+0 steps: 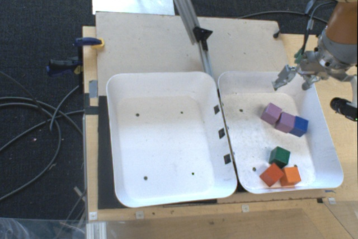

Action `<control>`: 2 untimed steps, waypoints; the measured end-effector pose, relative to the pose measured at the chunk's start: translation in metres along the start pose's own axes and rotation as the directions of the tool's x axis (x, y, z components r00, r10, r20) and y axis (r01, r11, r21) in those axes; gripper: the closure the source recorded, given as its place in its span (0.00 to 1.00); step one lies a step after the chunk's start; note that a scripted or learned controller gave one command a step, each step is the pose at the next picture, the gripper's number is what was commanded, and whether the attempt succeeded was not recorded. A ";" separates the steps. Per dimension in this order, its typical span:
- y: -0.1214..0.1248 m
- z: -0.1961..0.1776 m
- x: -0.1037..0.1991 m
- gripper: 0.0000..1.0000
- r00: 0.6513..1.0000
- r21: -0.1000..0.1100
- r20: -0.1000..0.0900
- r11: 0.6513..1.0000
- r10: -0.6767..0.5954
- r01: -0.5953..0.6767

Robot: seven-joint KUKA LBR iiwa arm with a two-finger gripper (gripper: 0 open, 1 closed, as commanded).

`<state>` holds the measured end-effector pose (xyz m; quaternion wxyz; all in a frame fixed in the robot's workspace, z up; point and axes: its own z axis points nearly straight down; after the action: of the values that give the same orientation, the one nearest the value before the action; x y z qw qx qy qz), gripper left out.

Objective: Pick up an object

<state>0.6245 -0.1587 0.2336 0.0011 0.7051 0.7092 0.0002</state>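
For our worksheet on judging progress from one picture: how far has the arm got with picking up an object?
Done: the gripper is above the far end of the right bin, fingers spread. In hand: nothing sits between the fingers. Left: all of it; the two purple blocks, blue block, green block and two orange blocks lie on the bin floor.
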 end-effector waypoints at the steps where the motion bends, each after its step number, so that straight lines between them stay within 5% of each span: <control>1: -0.018 0.115 -0.004 0.00 1.000 -0.023 0.007 1.000 0.001 -0.001; 2: 0.063 0.077 0.027 0.00 1.000 -0.012 0.001 1.000 -0.005 0.005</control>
<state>0.6874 -0.1314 0.1571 0.0057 0.7033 0.7108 0.0041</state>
